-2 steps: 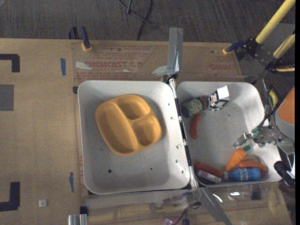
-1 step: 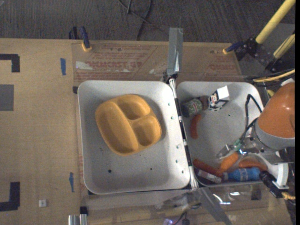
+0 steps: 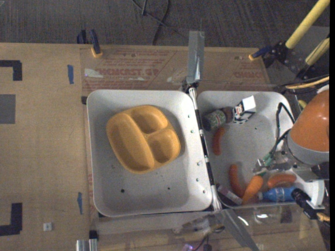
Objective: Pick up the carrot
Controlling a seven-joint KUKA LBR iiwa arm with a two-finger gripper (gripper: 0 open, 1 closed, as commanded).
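Observation:
The carrot (image 3: 253, 188) is orange with a greenish top and lies tilted near the front wall of the right bin (image 3: 261, 135). My gripper (image 3: 268, 164) hangs just above and to the right of the carrot's upper end. The grey wrist and orange band (image 3: 314, 122) of the arm hide part of the bin's right side. I see nothing held in the gripper.
A red sausage (image 3: 235, 179) lies just left of the carrot, another (image 3: 217, 140) mid-bin, and a third (image 3: 281, 180) to its right. A blue bottle (image 3: 277, 195) lies along the front wall. A dark bottle (image 3: 215, 118) and small carton (image 3: 244, 110) sit at the back. The left bin (image 3: 104, 187) holds a yellow divided plate (image 3: 143, 138).

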